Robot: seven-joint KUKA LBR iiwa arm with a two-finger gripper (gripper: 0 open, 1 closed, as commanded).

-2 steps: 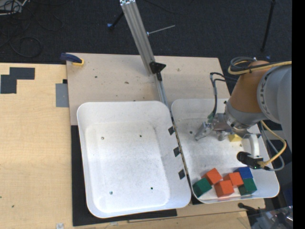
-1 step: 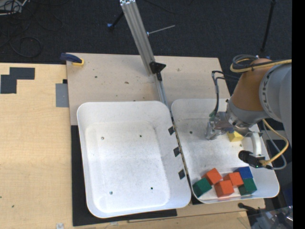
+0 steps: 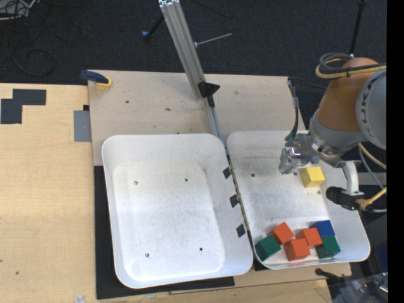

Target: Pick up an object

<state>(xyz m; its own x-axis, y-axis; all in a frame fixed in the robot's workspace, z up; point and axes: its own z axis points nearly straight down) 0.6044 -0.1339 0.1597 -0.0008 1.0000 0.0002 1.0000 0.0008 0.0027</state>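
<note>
— Over the right bin, just up-left of the yellow block, hangs the gripper. Is it carrying anything?

— I cannot tell how it stands; it is too small and blurred. No block shows in it. The yellow block lies on the bin floor, just beside it.

— How should the pick go?

— My judgement: centre over the yellow block first, since it sits alone, then descend straight and close squarely on two flat faces. The orange, green and blue blocks, well below the yellow block, are crowded and riskier.

— And the arm?

— It reaches in from right of the yellow block, orange band above it, wrist bent downward.
</note>
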